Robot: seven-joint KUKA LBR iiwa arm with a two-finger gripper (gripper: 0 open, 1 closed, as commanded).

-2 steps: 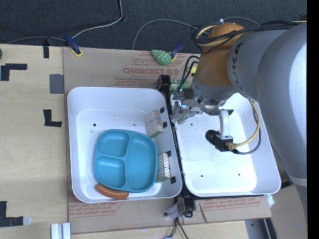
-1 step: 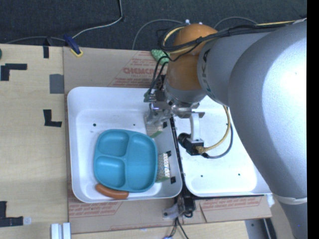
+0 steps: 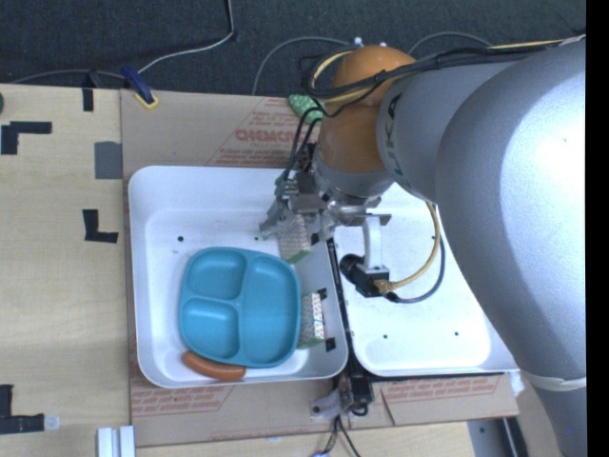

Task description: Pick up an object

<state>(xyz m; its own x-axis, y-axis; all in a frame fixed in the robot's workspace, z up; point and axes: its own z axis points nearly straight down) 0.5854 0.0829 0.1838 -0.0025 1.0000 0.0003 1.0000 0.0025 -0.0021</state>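
A blue divided plate (image 3: 240, 306) lies in the left bin (image 3: 157, 208), near its front. An orange sausage (image 3: 213, 367) rests against the plate's front edge. A speckled, green-edged piece (image 3: 313, 318) lies between the plate and the bin's right wall. My gripper (image 3: 290, 225) hangs over the right side of the left bin, just behind the plate's far right corner. A grey-green thing (image 3: 296, 243) sits right at the gripper's tip, and I cannot see whether it is held. The wrist hides what lies below it.
The right bin (image 3: 419, 346) is mostly covered by the grey arm (image 3: 504, 188) and its orange band (image 3: 357, 112). A yellow hose and black cable (image 3: 381, 284) hang over the wall between the bins. Brown cardboard (image 3: 57, 284) surrounds both bins.
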